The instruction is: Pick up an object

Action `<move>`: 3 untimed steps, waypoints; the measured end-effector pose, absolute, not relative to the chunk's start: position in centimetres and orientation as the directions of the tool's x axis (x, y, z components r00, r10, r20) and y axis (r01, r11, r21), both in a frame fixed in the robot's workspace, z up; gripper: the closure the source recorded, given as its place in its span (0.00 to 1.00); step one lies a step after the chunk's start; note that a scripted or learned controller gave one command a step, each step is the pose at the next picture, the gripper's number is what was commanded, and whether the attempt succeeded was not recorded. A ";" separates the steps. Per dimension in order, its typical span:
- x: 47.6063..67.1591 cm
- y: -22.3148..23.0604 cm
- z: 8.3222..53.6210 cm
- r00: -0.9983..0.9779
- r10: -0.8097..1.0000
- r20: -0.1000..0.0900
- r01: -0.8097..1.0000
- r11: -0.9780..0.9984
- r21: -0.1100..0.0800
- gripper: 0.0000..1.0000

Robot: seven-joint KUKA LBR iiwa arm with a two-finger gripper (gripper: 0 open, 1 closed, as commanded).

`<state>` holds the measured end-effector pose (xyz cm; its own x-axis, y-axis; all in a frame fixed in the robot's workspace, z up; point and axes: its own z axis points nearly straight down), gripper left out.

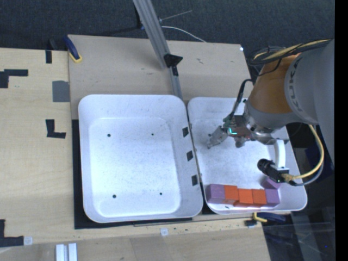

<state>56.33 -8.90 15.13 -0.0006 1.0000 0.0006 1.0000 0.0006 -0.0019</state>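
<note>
A row of blocks lies along the near edge of the right bin [217,113]: a purple block [216,193] at the left, two orange blocks [231,194] [251,197] in the middle, and a purple one [272,196] at the right. My gripper [216,138] hangs over the middle of the right bin, pointing left, well behind the blocks and apart from them. I see nothing between its fingers.
The left bin [87,118] stands beside the right one. A slanted metal rail [155,29] reaches in from the top to the gap between the bins. A black cable fitting [270,169] and a yellow cable [315,162] hang off the wrist over the right bin's right side.
</note>
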 end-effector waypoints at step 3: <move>58.4 -15.2 9.3 0.000 1.000 0.000 1.000 0.000 -0.009 0.00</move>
